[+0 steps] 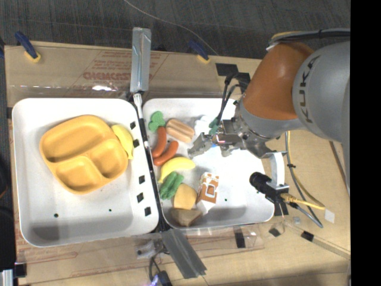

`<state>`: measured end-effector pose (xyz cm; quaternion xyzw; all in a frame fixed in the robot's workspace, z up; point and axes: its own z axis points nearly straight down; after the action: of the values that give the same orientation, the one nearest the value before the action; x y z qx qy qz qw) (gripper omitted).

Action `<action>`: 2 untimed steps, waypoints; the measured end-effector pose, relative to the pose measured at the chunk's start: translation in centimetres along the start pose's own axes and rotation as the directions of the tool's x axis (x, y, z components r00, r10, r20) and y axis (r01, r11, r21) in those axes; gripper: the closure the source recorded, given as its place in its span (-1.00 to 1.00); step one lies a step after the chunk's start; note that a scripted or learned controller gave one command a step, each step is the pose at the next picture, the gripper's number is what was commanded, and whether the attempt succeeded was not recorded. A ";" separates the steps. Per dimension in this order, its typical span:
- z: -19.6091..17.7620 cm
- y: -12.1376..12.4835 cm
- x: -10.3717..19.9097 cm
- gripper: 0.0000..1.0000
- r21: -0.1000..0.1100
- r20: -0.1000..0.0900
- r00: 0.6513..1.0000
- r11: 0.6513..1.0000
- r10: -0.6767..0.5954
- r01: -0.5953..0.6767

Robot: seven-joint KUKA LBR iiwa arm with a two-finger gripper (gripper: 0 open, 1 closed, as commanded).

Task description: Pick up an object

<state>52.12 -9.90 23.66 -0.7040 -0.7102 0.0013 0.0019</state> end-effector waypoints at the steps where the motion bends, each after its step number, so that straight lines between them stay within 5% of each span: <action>1: 12.3 -3.0 -0.6 -1.00 -0.033 0.005 1.000 0.999 0.014 -0.014; 2: 14.2 3.3 0.1 -1.00 -0.009 0.001 1.000 1.000 0.009 -0.009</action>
<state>55.34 -9.77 9.42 -0.7072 -0.7070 -0.0015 -0.0017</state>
